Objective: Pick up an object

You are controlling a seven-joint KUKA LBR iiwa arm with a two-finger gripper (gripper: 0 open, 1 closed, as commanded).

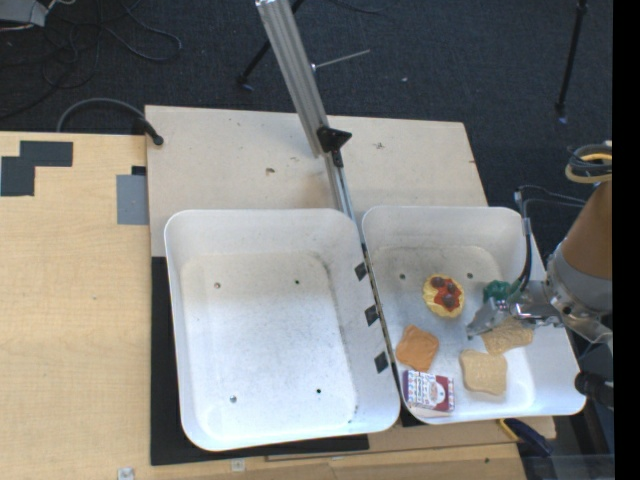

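Camera view shows the gripper (488,324), finger state unclear, touching a rough tan bread slice (508,338) lying slantwise in the smooth white right bin (445,230).

Premises: a robotics lab or test workshop. Evidence: a plywood bench (300,158) bearing two white bins (260,328), an aluminium rail (295,63) mounted at a slant, loose cables (100,28) on dark carpet (450,48), and a stand's leg (572,48) at the far right.
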